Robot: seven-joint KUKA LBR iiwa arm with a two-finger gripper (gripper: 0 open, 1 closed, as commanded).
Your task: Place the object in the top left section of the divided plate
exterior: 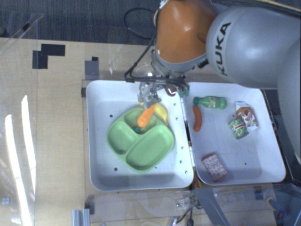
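A green divided plate lies in the left bin. An orange carrot rests tilted over the plate's upper section, its top end pointing up toward my gripper. A yellow banana-like piece sits just to the right of the carrot at the plate's upper right rim. My gripper hangs directly above the carrot's upper end, near the back of the left bin. The grey wrist and its orange band hide much of it, so I cannot tell whether it touches the carrot.
The left bin borders the right bin along a central wall. The right bin holds a green bottle, a red sausage-shaped piece, a snack packet and a small red box.
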